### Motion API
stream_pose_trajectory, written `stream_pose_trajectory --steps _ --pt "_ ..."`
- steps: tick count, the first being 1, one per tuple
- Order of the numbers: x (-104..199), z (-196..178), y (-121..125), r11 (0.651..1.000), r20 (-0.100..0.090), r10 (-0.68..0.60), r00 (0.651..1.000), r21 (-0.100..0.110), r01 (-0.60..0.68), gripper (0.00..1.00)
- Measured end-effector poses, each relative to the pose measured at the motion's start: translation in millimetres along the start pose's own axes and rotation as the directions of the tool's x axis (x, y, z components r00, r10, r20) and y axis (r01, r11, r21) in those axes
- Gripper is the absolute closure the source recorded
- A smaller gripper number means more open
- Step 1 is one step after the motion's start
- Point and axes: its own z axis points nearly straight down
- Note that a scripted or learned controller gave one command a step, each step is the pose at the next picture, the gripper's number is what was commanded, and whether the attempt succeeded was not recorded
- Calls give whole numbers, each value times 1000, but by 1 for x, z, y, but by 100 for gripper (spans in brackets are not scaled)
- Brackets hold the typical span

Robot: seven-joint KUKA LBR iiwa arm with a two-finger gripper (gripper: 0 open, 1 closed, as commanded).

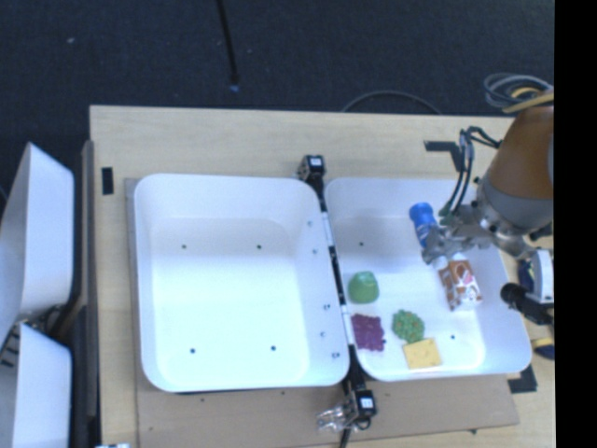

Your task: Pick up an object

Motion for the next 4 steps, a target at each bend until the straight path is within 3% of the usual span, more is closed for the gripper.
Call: stream_pose_trajectory --steps 1,2,3,4 --pt "71 -117 18 1000 -2 -16 1000 -14 15 100" --pt "66 -109 15 1000 -1 -9 1000 0 9 0" --pt "-16 -68 2 1000 1 1 1000 4 -1 0" --pt "-18 94 36 1000 -3 -8 1000 8 8 0"
